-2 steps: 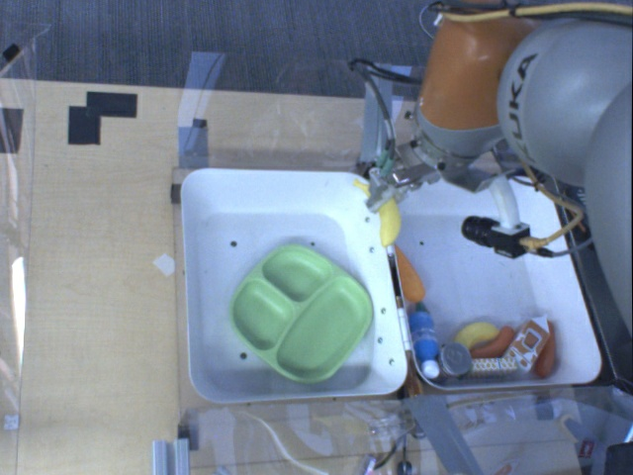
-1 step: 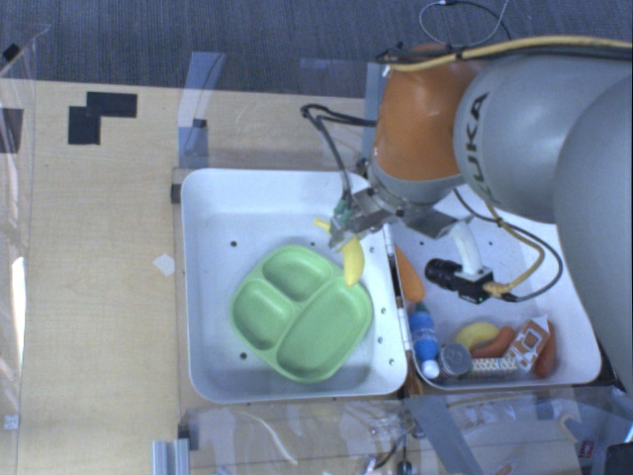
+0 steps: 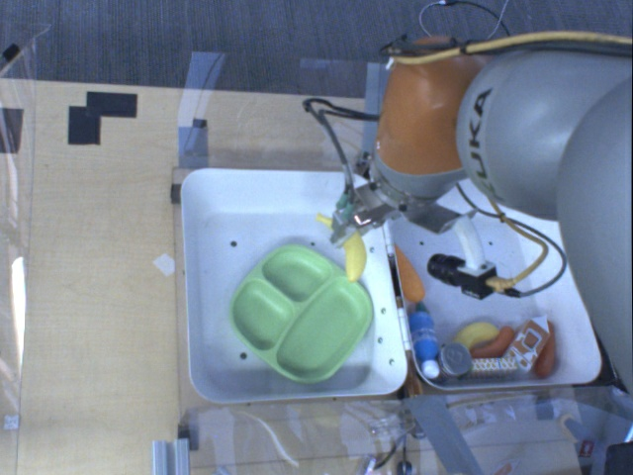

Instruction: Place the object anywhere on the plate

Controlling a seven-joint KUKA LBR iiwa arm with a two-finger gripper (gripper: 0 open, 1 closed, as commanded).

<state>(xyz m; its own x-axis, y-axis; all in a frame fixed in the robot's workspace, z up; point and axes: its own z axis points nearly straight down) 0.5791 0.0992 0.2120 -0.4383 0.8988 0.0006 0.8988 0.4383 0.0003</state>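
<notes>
A green divided plate (image 3: 302,312) lies in the left white bin (image 3: 213,265), toward its middle and right. A yellow toy banana (image 3: 353,257) hangs just over the plate's upper right rim, its stem end poking out to the left of the fingers. My gripper (image 3: 348,226) is shut on the banana's upper part, directly below the orange band of the arm (image 3: 425,117). The banana's lower tip sits at the plate's edge; I cannot tell whether it touches.
The right bin (image 3: 579,349) holds an orange carrot (image 3: 409,277), a blue bottle (image 3: 423,332), a grey can (image 3: 455,360), a yellow fruit (image 3: 478,333), a sausage (image 3: 497,342) and a small carton (image 3: 530,341). A black cable plug (image 3: 457,270) hangs off the wrist. The arm covers the bins' back right.
</notes>
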